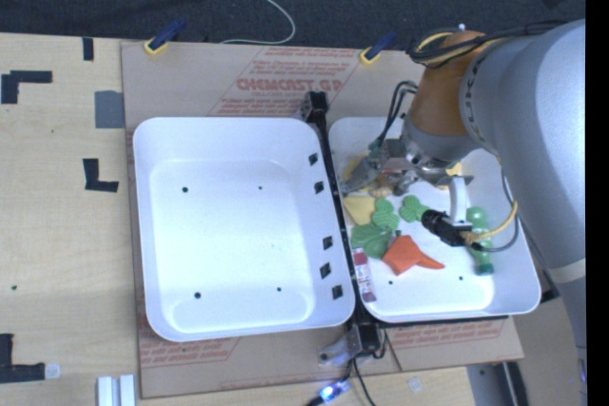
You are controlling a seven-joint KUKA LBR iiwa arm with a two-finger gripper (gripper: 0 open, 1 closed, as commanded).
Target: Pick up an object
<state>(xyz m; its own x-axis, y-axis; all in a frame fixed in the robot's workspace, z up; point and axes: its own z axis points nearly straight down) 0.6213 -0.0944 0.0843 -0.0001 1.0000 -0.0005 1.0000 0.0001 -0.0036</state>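
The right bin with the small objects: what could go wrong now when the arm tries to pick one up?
The objects in the right bin lie crowded: the green pieces touch the orange piece and the yellow piece, so the pincer may catch two or none. It also works close to the dividing wall, which it could hit.

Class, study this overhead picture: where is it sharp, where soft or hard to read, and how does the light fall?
Camera view: light is even, with soft shadows inside the left bin; the arm looms large and slightly blurred; the tool merges with the small cluttered objects in the right bin, hard to separate.
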